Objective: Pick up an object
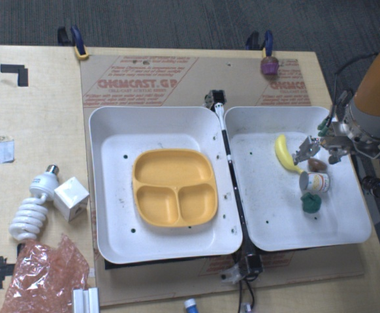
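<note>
Camera view | we see arm reaching from right, wrist low over right bin (pixel 347 233) | gripper (pixel 311 150) fingers spread, grasping nothing | banana (pixel 283 154) just left, cup (pixel 315 182) just below

Right bin (pixel 268 230) – banana (pixel 284 154), yellow, curved, lying flat nr centre; small can (pixel 315 182) on its side just right of it; green lump (pixel 311 203) below can.

Off to the left on the bench, a spiral light bulb (pixel 32 208) lies beside a small white cube (pixel 71 198), crinkled pink plastic wrap (pixel 43 276) just below them
</note>
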Robot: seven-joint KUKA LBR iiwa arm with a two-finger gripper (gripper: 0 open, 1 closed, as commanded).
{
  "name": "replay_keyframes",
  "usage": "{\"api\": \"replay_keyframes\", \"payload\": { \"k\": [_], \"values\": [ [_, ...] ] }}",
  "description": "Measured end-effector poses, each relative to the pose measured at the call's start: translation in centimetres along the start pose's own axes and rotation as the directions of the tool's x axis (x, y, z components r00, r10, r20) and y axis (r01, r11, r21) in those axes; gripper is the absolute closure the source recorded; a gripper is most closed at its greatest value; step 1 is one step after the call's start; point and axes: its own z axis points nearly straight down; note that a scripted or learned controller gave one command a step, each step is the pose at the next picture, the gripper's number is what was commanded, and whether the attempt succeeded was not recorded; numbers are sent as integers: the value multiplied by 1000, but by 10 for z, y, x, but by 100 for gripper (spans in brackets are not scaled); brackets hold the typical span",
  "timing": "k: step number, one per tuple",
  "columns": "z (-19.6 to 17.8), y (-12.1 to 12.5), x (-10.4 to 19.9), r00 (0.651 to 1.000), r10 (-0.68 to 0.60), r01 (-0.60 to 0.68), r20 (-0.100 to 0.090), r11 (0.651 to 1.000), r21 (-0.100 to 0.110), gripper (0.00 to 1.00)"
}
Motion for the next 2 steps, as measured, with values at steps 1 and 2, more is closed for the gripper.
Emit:
{"api": "replay_keyframes", "payload": {
  "k": [1,2],
  "values": [
    [102,19,10,1000,0,0,0,1000,0,0],
    [92,20,10,1000,3,-3,1,1000,-2,100]
  ]
}}
